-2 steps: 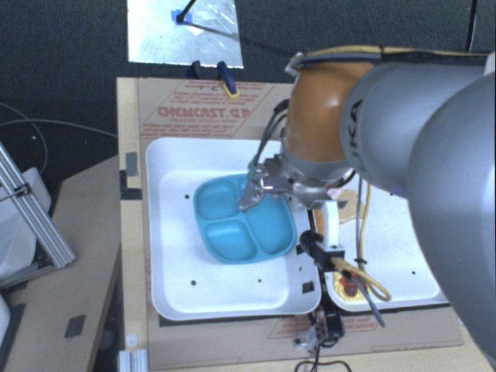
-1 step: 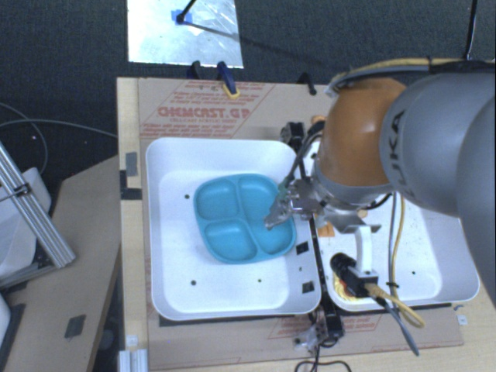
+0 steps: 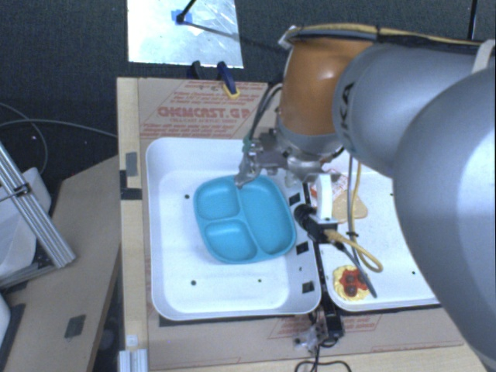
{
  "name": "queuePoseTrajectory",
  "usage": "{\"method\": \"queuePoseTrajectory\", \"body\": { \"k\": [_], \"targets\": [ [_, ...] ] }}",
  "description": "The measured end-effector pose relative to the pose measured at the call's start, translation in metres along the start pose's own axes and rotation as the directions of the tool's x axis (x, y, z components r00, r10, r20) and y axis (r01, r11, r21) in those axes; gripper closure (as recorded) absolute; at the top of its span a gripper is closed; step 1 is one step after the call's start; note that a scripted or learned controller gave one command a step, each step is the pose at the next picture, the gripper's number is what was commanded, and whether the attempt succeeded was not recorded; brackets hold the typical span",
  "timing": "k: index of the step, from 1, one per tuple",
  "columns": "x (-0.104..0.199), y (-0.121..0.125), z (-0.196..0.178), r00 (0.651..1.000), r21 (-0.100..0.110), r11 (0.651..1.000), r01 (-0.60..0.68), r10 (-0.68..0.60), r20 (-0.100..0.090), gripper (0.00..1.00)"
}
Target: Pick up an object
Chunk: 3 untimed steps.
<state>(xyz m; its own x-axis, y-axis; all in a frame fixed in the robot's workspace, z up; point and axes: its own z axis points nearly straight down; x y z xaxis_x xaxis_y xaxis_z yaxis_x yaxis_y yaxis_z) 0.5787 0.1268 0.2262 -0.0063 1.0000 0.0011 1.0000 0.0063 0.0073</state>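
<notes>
Tray: you have a light blue plastic divided tray with three compartments lying flat in the left white bin, toward its right half.
Claw: the claw sits low over the tray's far rim, perhaps touching it; you cannot tell how its fingers stand.
Right bin: the right white bin holds a small yellow-and-red object near its front edge.

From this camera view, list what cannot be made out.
- Gripper: open or shut is unclear; it is small and blurred against the blue divided plate.
- Right bin: much of it is hidden behind the arm.
- Small yellow and red item: too small to identify.
</notes>
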Motion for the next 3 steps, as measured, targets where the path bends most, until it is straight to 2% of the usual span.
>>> {"method": "queuePoseTrajectory", "body": {
  "k": [1, 2, 3],
  "targets": [
    [-0.004, -0.049, -0.140, 1.000, -0.009, 1.000, 0.000, 0.000, -0.005, 0.00],
    [0.026, -0.097, 0.041, 1.000, 0.024, 1.000, -0.004, 0.004, 0.004, 0.00],
    [-0.041, 0.074, 0.041, 1.000, -0.004, 1.000, -0.010, 0.010, 0.005, 0.00]
  ]
}}
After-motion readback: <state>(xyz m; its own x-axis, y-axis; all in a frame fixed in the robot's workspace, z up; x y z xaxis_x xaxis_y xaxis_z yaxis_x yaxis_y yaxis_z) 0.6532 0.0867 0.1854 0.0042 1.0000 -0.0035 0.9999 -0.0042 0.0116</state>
